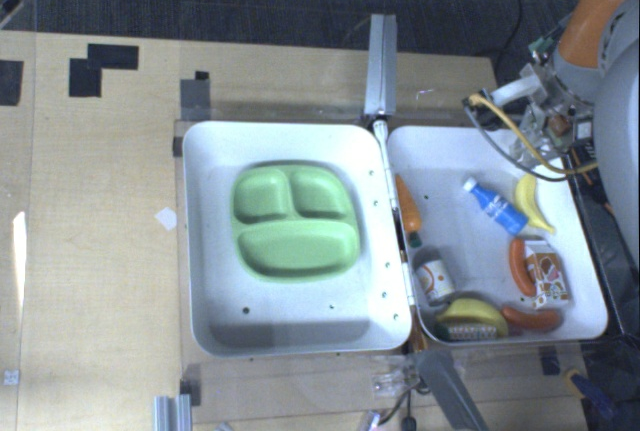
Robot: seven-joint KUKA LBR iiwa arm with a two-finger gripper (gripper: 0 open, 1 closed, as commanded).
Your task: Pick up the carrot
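Two bins: left bin and right bin sit side by side on the bench, touching along a central divider.
Left bin: holds a green divided tray, lying flat near the middle.
Carrot: orange, lying lengthwise against the right bin's left wall, just beside the divider.
Right bin, other contents: blue bottle tilted near the middle; banana just beside it; small can below the carrot; sausage; carton; a second banana at the near wall.
Gripper: over the right bin's far right corner, well apart from the carrot; finger state cannot be told amid the cables.
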